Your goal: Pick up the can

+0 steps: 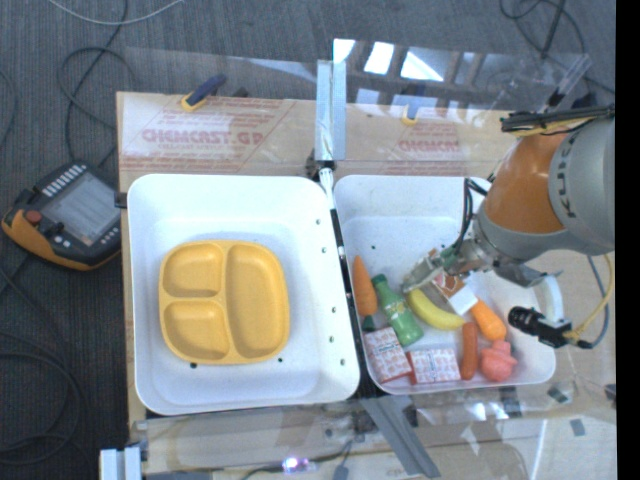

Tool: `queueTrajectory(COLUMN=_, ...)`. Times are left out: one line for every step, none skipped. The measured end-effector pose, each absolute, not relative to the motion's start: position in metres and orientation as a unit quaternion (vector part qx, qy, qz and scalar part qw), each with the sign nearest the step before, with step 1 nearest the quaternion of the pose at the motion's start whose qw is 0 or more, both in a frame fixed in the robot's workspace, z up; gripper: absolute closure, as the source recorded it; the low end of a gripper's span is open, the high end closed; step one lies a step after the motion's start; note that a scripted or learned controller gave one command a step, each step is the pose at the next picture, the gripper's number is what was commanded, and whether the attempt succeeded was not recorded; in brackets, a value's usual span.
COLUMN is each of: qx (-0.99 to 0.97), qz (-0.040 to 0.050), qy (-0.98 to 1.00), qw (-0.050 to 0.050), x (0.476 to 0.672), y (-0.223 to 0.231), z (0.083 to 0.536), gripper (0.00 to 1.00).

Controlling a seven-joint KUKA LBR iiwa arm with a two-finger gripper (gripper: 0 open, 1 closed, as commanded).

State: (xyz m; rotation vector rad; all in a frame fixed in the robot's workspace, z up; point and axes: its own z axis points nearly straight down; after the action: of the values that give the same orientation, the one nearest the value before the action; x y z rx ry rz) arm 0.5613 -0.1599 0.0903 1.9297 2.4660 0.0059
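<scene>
Can (436, 268) lying tilted, long axis lower-left to upper-right (right bin (400, 208)); gripper (462, 261) at its upper end, jaw state indeterminable.

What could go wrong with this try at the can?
The pincer is over a tight cluster in the right bin; the banana and green bottle lie close beside it, so it may catch one instead. What looks like the can is partly hidden under the arm, so a miss could be hard to spot.
</scene>
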Motion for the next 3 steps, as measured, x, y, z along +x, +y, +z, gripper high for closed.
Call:
queueTrajectory(qx=0.617, qz=0.0028, qy=0.787, qw=0.007, x=0.562, y=-0.16, z=0.1, gripper=1.0)
queueTrajectory(qx=0.665, qz=-0.0009, qy=0.747, qw=0.0, x=0.576, y=-0.113, z=0.195, gripper=1.0)
queueTrajectory(qx=0.703, qz=-0.0019, qy=0.712, qw=-0.002, x=0.483, y=-0.037, z=0.182, gripper=1.0)
